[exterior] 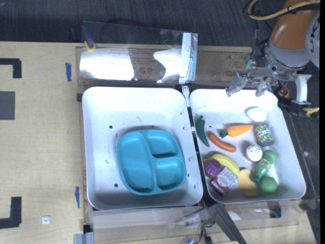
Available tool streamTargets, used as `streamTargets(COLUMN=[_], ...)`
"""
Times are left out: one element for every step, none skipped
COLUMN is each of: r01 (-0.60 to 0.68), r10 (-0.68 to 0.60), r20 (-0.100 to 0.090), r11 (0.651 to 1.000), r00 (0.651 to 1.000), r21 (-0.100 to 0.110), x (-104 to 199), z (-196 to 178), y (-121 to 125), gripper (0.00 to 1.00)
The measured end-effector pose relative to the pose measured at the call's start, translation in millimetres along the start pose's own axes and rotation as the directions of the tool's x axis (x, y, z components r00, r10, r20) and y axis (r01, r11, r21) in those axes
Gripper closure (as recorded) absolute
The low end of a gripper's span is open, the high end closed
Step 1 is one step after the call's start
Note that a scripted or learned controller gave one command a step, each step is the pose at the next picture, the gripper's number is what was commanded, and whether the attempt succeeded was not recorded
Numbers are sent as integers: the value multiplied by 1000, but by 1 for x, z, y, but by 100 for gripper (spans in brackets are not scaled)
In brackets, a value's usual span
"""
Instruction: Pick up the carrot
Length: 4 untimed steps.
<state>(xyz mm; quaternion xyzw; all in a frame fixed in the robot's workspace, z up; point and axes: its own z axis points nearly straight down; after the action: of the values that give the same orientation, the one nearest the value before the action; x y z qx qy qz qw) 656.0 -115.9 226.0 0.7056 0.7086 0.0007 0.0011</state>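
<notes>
1. Orange against white plastic: the carrot (239, 130) lies on its side in the right bin (292, 136), in the upper middle of a cluster of toy food, green top pointing left and body running right, just below a white egg (257, 114).

2. Packed close around it are a red chili or sausage (221, 142) just below-left, a green pepper (201, 130) further left by the bin wall, and a green-labelled can (263, 134) touching or nearly touching its right end.

3. Above the bin's far rim hangs the gripper (249, 85), its two grey fingers spread apart with nothing between them. The carrot sits nearer the camera than the gripper and slightly to the left, with the egg roughly between the two.

4. By its look, the carrot is a light, rigid plastic toy with a smooth, somewhat slippery skin. The thick mid-body, pinched across its short width, offers the surest hold; the tapered end by the can looks likelier to squirt free.

5. Alongside, the left bin (96, 136) holds a blue divided plate (151, 160).
</notes>
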Motion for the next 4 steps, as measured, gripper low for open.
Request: streamTargets(r01=[20,179,408,463], r10=[-20,-179,-408,-463], r20=[0,10,13,2], r11=[1000,984,913,886], r00=[1000,984,913,886], r21=[-2,-19,-23,-4], x=[-4,-3,-17,-22], z=[-45,119,126,139], y=[-33,-60,-67,-46], gripper=[0,0,0,0])
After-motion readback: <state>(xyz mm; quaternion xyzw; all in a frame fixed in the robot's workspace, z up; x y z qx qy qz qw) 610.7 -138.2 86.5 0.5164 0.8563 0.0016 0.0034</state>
